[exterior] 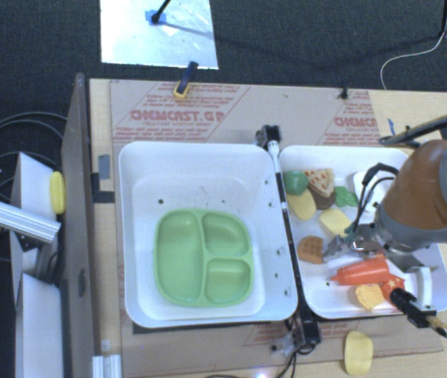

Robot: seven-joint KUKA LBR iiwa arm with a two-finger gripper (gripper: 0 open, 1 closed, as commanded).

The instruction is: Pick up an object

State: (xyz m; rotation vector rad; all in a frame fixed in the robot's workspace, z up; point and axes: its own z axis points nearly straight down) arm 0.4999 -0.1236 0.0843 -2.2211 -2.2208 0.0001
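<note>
so my hand (343, 246) is down low in the right bin (444, 290), can't tell if it's clenched, parked there since the orange carrot toy (363, 272) sits just beneath it, brown cookie (311, 249) right beside.

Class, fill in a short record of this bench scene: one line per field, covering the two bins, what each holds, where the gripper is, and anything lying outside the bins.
left bin: holds a green divided tray
right bin: holds toy foods, among them an orange carrot, a pizza slice and a brown cookie
gripper: low over the right bin, beside the brown cookie; nothing seen between its fingers
arm: reaches in over the right bin
outside the bins: a yellow piece on the bench in front of the right bin
</note>
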